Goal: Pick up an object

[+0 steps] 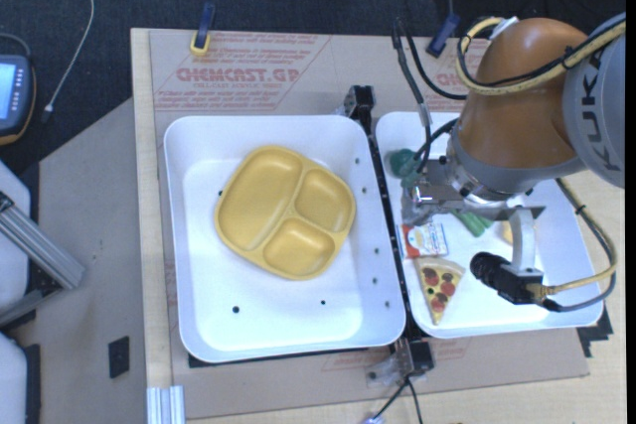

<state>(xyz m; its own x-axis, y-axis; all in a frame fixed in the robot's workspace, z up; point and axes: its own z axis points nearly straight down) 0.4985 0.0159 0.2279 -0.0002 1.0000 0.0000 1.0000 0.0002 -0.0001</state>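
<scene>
You see the bench [149, 164] bearing the left bin [189, 243] and right bin [497, 318] side by side.

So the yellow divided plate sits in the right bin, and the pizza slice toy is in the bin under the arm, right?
Not quite. The camera view shows the yellow divided plate in the left bin. The pizza slice toy does lie in the right bin, under the arm.

Grey KUKA arm [596, 104] with a rounded orange band [517, 99] above the wrist, white lettering on the grey link, black and yellow cables [571, 288] looped around the silver wrist flange [467, 194].
</scene>
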